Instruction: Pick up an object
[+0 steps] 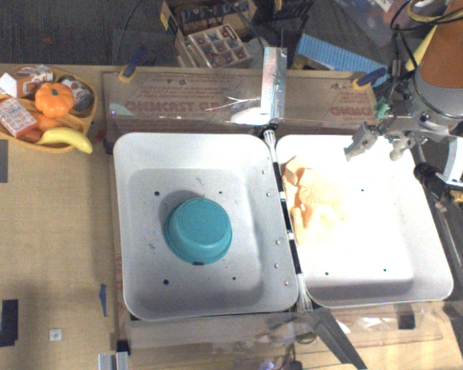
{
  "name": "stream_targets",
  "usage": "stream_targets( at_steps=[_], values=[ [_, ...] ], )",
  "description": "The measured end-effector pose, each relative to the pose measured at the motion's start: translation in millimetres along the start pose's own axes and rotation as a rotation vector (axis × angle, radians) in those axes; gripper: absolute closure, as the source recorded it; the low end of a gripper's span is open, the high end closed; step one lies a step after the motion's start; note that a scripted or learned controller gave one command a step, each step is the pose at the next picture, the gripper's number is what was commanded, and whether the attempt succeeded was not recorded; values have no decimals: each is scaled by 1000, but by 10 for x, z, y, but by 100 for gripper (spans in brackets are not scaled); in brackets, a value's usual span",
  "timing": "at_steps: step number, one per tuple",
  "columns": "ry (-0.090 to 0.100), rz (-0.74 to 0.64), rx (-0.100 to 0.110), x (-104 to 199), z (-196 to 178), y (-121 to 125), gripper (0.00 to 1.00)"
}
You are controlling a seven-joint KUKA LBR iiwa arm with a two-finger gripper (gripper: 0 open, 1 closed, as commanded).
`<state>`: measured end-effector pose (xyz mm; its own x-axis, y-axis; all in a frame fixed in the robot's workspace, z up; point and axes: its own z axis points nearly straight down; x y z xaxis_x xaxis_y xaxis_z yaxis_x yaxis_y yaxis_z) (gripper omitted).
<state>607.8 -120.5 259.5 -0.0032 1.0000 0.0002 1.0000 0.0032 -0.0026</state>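
Observation:
A teal bowl (199, 230) lies upside down in the middle of the left bin (139, 160). In the right bin (417, 276), a pale orange, crumpled-looking object (307, 199) rests against the left wall near the divider; its shape is blurred. My gripper (376, 146) hangs over the far right part of the right bin, up and to the right of the orange object and well apart from it. Its two fingers (358, 145) are spread open with nothing between them. The arm's orange band (447, 52) shows above the wrist at the right edge.
A basket (0, 118) with a small pumpkin, a banana and packets stands on the bench at far left. A cardboard wall (185, 99) and a metal post (274, 83) run behind the bins. Cables hang by the arm at right.

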Motion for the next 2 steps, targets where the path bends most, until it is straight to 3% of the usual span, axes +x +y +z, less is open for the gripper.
stream_targets(
  at_steps=[1,2],
  values=[
    [0,-44,-1,88,1525,-207,0],
    [-1,-154,-3,-47,1536,-188,0]
  ],
)
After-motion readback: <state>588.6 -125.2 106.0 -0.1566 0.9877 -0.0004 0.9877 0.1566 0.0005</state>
